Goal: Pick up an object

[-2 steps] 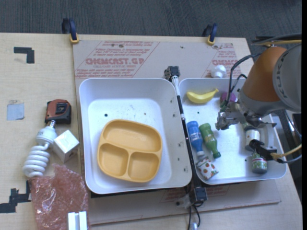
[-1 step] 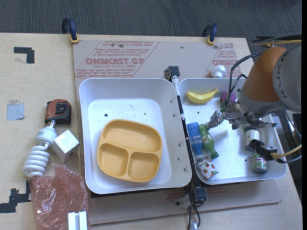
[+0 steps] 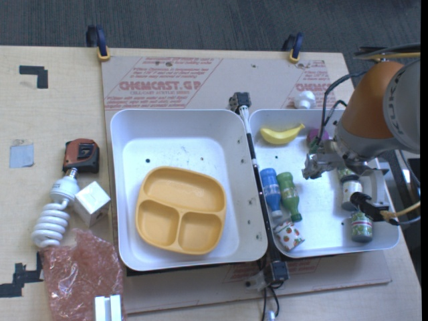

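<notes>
Honestly, I can't yet name which object this try is after; the candidates all sit in the right bin (image 3: 374,246). A banana (image 3: 281,134) lies near its far wall, a blue bottle (image 3: 270,188) and a green bottle (image 3: 289,195) lie side by side against the left wall, touching or nearly so, and a small red-and-white patterned item (image 3: 289,235) sits at the near left corner. On the right, a small dark-topped jar (image 3: 361,226) stands close to the near wall, partly tucked behind the wrist hardware.

My gripper (image 3: 319,164) hangs over the bare middle of that bin, with nothing between its fingers that I can see. Whether those fingers are apart or together I cannot tell from this slant; the wrist body and cables hide too much.

What worries me: straight beneath the tool there looks to be only bare floor, so a descent from here would likely close on nothing. If it drifts toward the bottles, I judge one finger could land between them and push them apart, or roll one away. The jar so near the wrist could be knocked over by the arm itself.

Further out, the left bin (image 3: 127,146) holds a yellow divided tray (image 3: 180,209), well apart from the tool and unlikely to be involved.
</notes>
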Robot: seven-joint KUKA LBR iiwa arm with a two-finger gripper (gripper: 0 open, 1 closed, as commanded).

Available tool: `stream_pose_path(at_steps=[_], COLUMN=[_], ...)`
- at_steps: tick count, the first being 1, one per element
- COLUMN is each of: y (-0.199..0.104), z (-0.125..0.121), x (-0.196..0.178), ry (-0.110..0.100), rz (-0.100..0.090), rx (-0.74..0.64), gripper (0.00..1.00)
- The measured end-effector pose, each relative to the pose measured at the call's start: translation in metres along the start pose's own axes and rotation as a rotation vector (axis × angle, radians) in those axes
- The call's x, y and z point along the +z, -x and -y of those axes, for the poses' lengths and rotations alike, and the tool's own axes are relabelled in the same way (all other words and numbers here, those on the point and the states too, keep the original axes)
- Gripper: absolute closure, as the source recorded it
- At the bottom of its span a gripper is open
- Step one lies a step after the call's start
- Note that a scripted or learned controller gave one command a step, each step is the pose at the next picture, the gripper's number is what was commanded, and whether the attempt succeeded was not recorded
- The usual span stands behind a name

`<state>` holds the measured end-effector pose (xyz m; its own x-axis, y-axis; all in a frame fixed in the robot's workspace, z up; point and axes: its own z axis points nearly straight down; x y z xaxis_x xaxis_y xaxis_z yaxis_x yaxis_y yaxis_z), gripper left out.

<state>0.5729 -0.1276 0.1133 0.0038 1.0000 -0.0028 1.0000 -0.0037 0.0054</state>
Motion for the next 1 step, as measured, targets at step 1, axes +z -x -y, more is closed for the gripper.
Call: stream_pose_path(at_steps=[1], y=[0.0016], z=[-0.0002], x=[-0.0006], ry=[0.002], rz=[0.004], rx=[0.001], gripper=[0.00])
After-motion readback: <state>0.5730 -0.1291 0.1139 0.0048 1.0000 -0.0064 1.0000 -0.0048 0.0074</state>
